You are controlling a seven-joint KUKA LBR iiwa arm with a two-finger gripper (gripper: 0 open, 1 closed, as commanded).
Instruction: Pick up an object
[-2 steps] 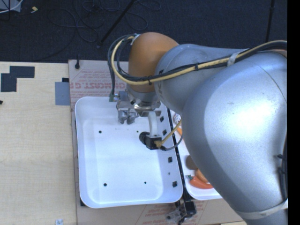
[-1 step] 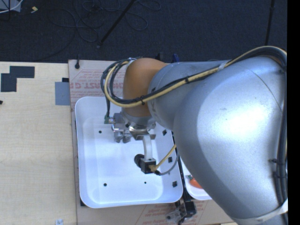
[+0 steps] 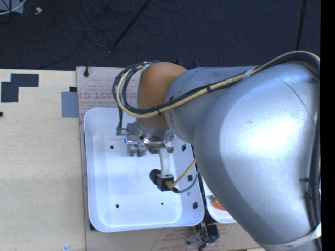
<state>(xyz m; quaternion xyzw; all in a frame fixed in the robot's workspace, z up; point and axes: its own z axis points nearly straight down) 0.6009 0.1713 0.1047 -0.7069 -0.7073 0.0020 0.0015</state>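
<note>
My gripper (image 3: 137, 149) hangs low over the left white bin (image 3: 104, 192), in its upper middle part, below the orange band of the wrist. I see nothing held under it. A sliver of the right bin (image 3: 222, 217) shows beneath the arm, with a small orange-red object (image 3: 216, 205) lying near its left rim. The arm's grey body hides the rest of that bin.
The bins rest on a cardboard sheet (image 3: 99, 90) on a pale wooden bench (image 3: 36, 161). Dark and grey patches (image 3: 68, 103) mark the bench at the upper left. A small metal fitting (image 3: 201, 238) sits by the front edge between the bins.
</note>
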